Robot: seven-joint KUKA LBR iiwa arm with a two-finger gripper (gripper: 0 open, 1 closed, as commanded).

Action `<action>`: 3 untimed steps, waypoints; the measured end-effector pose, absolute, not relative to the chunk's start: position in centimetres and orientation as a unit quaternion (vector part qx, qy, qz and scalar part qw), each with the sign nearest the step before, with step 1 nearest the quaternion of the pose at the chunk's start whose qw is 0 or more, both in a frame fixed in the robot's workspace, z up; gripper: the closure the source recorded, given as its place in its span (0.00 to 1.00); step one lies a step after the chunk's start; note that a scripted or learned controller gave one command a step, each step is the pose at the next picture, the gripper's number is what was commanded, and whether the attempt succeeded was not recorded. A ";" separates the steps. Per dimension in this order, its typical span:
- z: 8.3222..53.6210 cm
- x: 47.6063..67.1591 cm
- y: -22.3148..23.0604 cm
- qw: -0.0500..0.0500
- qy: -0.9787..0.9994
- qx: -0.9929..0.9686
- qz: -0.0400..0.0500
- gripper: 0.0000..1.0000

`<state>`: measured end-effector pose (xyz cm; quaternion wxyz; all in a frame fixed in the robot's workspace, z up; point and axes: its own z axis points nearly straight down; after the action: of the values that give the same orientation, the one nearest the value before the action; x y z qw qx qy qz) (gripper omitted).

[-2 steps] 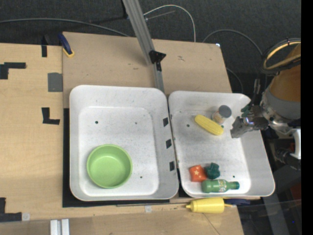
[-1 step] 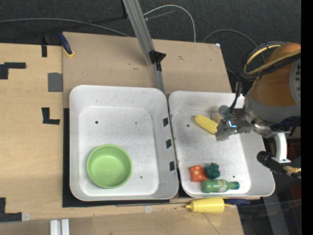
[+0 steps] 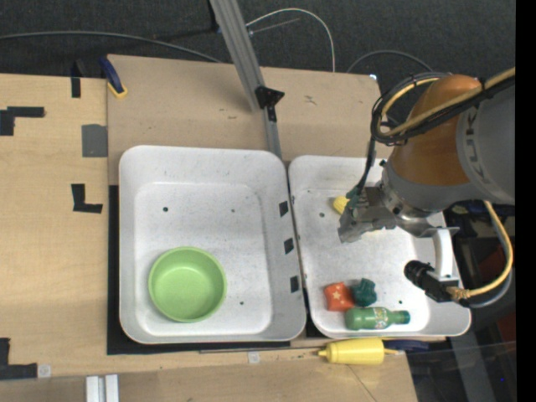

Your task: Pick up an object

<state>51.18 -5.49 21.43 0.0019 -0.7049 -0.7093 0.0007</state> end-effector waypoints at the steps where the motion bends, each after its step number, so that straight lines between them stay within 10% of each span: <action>1: 20.9 50.4 -0.9 0.002 -0.709 -0.705 0.001 1.00; 3: 21.9 49.1 9.6 0.002 -0.710 -0.705 0.001 1.00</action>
<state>49.08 9.65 21.86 0.0019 -0.7046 -0.7096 0.0013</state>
